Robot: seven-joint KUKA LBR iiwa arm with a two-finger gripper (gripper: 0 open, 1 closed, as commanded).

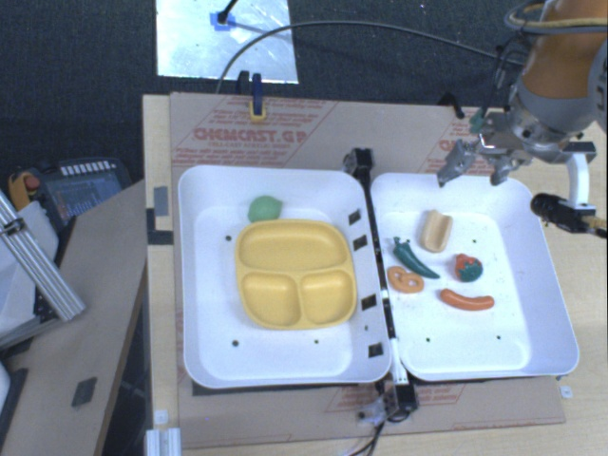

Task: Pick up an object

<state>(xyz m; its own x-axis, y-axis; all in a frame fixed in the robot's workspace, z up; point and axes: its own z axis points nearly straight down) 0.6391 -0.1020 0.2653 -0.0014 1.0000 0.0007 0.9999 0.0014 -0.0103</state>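
White shallow bins (285, 373) number two; we count five toy foods (436, 230) in the right one, a green lump (265, 208) and one yellow tray (290, 273) left. Red "CHEMCAST GP" marks the cardboard (242, 133). Our tool (477, 167) hangs spread above the right bin's far edge, pinching nothing.

Both white bins (218, 350) look to be made of smooth, slightly glossy plastic. The yellow divided tray (290, 274) appears as matt plastic. Brown printed cardboard (313, 131) is laid under them. A shiny metal sheet (223, 27) is seen on dark, rough carpet (76, 55).
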